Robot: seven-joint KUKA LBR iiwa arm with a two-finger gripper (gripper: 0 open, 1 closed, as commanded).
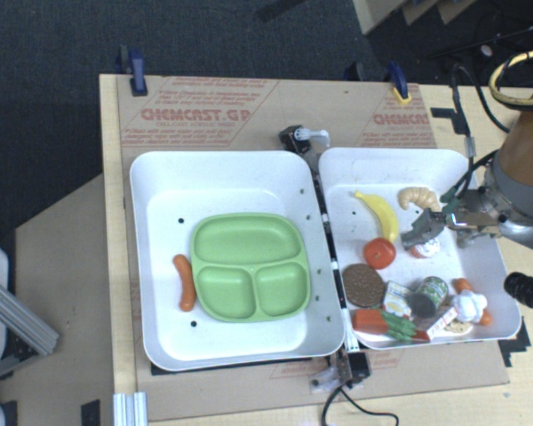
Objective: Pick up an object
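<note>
My gripper (424,232) hangs low over the middle of the right bin (386,169), reaching in from the right. Just below it lies a small white and red object (425,249); I cannot tell whether they touch. To the gripper's left are a yellow banana (379,213) and a red tomato (380,253). A tan croissant (419,197) lies just above it. Nearer the front sit a round brown patty (364,283) and a small tin can (432,289).
A red and green pile of toy food (386,322) and white pieces (469,308) crowd the right bin's front. The left bin (160,193) holds a green divided plate (249,266) and an orange sausage (186,281). Clamps (138,71) (397,83) hold the board's far edge.
</note>
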